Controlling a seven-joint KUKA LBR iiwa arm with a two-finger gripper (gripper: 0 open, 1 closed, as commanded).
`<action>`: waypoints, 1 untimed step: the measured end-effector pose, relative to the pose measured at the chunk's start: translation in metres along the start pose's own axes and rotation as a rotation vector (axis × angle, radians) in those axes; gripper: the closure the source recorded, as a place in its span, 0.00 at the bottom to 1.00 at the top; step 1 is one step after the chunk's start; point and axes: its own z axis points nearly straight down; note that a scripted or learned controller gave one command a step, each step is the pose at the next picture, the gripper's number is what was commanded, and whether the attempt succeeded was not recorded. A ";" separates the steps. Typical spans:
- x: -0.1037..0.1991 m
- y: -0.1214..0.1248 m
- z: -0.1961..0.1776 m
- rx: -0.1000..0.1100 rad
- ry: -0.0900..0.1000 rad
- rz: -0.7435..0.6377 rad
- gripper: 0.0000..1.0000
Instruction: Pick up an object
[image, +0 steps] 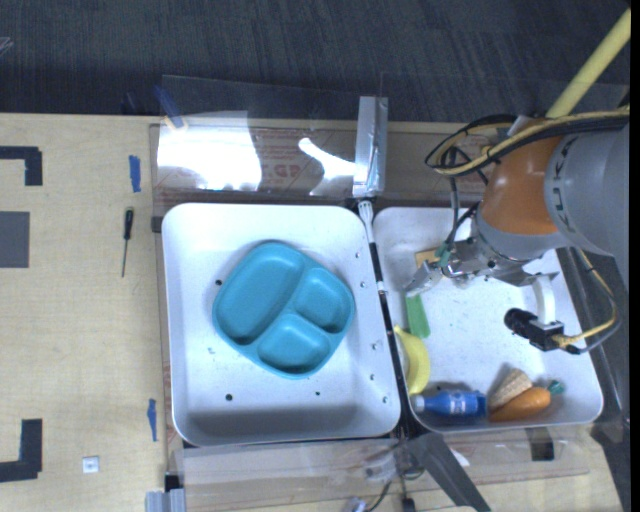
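Right bin (585, 400), as I see it: banana (414, 358) and green piece (416, 318) along its left wall; blue bottle (452, 404), carrot (524, 401) along its near edge. Gripper (437, 272) over its far-left corner; I cannot tell its state. Left bin (190, 400): blue divided plate (284, 308), centre.

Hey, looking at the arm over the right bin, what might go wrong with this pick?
The claw hangs near the bin's far left corner, so it may bump the divider wall. The banana, green piece and blue bottle lie tight against the left and front walls, leaving little room for a grasp. The dangling cables could snag.
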 end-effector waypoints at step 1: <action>-0.011 -0.036 0.000 0.001 0.001 0.123 0.00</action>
